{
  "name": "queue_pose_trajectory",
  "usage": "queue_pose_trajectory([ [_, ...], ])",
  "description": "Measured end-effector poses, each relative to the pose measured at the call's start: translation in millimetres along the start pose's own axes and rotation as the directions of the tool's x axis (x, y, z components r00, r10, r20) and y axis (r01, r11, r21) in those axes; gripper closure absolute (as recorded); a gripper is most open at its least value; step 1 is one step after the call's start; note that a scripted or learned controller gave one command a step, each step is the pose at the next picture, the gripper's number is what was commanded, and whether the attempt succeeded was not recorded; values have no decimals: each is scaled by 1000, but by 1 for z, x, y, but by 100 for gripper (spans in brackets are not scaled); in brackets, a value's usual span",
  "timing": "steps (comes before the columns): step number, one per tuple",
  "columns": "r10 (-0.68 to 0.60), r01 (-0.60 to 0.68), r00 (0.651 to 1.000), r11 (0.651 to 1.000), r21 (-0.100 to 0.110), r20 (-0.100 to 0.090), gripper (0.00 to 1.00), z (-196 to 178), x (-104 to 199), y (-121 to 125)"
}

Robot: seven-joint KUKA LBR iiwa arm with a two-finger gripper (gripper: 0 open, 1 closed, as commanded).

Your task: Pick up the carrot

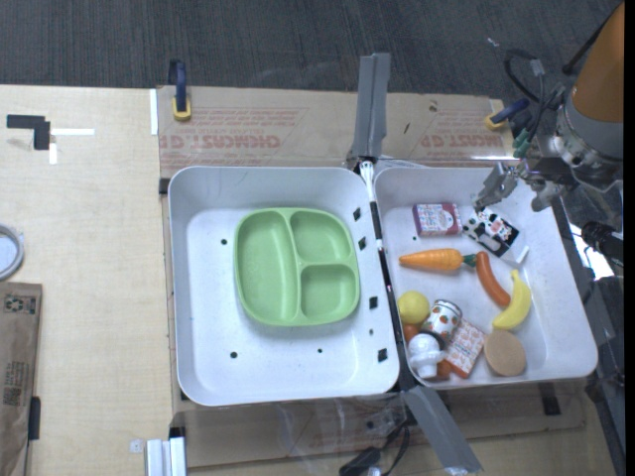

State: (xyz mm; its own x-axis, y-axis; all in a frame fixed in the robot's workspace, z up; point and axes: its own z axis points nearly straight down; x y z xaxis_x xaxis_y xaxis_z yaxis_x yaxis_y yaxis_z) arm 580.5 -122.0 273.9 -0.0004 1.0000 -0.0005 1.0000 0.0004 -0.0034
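Lying in the right bin (556, 266), one carrot (433, 260) is seen left of one sausage (492, 280) and one banana (515, 303); the gripper (493, 192) hovers above, its opening indiscernible. No label is legible.

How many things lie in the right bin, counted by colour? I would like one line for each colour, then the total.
Orange: 2, carrot, sausage
Yellow: 2, banana, lemon
Pink: 1, box
Black and white: 1, packet
Tan: 1, disc
Mixed: 3, unclear items
Total: 10
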Motion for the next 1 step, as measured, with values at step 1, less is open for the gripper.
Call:
queue_pose_trajectory([
  [1,-262,262,965,965,-1,0,0,105,26,3],
])
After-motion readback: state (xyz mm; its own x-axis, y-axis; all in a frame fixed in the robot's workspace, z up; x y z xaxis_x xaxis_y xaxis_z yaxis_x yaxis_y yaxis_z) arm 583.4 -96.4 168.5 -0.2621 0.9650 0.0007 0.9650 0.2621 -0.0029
